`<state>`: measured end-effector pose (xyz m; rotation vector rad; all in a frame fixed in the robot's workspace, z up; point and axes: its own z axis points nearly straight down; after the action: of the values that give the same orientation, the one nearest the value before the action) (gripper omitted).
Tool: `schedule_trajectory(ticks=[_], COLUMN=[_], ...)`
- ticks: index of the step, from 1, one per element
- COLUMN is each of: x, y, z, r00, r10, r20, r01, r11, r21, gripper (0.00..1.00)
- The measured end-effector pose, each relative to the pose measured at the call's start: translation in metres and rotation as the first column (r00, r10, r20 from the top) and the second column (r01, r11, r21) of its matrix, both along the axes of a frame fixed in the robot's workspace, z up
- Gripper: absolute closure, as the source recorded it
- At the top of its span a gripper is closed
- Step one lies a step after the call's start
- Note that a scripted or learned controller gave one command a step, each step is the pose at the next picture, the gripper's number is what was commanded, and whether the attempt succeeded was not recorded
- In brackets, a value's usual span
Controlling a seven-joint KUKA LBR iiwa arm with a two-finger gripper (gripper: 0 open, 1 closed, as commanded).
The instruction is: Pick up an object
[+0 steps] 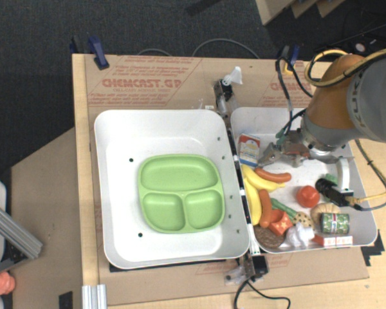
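Grey arm (pixel 367 95) bends over the right bin (pixel 367 227); hand (pixel 284 152) state unclear.

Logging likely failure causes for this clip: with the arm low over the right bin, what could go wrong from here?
1. The toy food in the right bin is heaped tight: banana, sausage and carrot touch, so a grab may catch two or slip.
2. The gripper sits near the bin's far wall and could snag a small carton.

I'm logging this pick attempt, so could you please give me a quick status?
Tool low in right bin, above hot dog. Nothing seen held. Banana and milk carton crowd it.
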<state>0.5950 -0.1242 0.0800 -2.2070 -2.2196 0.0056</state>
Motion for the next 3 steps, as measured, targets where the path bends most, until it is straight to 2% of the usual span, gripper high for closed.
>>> schedule_trajectory(ticks=[1, 2, 3], x=[-0.069, -0.118, -0.104], y=[-0.054, -0.027, -0.046], z=[0.032, 0.004, 0.004], r00=[1.0, 1.0, 1.0], r10=[-0.013, -0.006, -0.006], r20=[0.006, 0.007, 0.013], r01=[0.013, 0.006, 0.006], r11=[1.0, 1.0, 1.0], r21=[-0.005, -0.003, -0.007], gripper=[0.0, 0.0, 0.0])
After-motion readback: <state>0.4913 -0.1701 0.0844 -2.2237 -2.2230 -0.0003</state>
